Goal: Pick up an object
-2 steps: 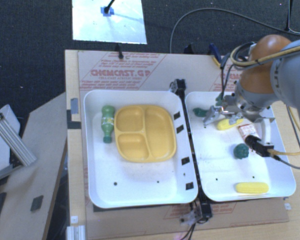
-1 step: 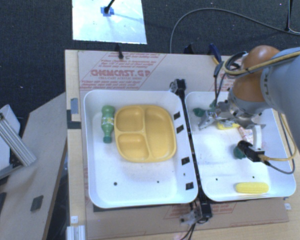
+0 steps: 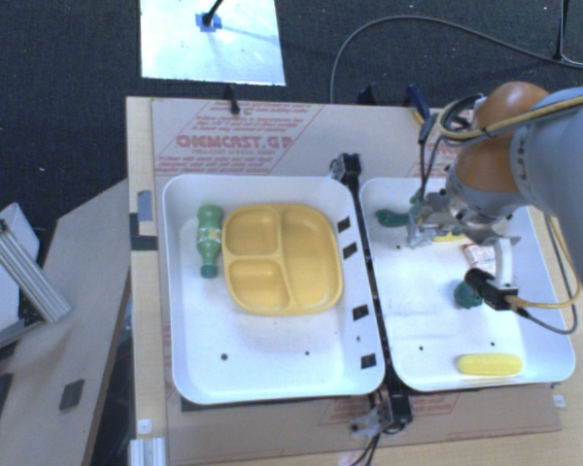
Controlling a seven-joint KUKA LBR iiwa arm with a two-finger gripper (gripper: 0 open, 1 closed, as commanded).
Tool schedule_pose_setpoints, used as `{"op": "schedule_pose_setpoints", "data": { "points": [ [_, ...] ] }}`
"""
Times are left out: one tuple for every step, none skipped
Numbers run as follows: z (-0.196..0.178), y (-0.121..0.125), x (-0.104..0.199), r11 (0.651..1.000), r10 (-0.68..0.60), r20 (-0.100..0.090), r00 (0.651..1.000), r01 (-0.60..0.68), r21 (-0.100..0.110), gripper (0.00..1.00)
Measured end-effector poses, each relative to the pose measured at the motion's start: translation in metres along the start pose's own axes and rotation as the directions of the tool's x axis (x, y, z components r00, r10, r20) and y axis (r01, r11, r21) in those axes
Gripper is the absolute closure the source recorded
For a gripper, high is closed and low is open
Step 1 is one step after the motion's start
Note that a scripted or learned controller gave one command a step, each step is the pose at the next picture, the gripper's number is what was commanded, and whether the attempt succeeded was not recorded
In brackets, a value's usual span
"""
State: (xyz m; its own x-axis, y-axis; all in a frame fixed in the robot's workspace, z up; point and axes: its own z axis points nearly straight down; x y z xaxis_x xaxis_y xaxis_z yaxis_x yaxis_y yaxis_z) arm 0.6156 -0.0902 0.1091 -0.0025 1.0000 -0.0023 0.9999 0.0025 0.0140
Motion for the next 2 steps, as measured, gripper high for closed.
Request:
{"op": "schedule_pose_setpoints", "data": {
  "points": [
    [-0.064,-0.001,-0.002,1.0,-0.001,-0.001,1.0,0.001,0.006,1.0],
    [-0.119,0.002,-0.002,1.0,-0.002,-0.001,1.0,0.002,0.006,1.0]
  ]
}}
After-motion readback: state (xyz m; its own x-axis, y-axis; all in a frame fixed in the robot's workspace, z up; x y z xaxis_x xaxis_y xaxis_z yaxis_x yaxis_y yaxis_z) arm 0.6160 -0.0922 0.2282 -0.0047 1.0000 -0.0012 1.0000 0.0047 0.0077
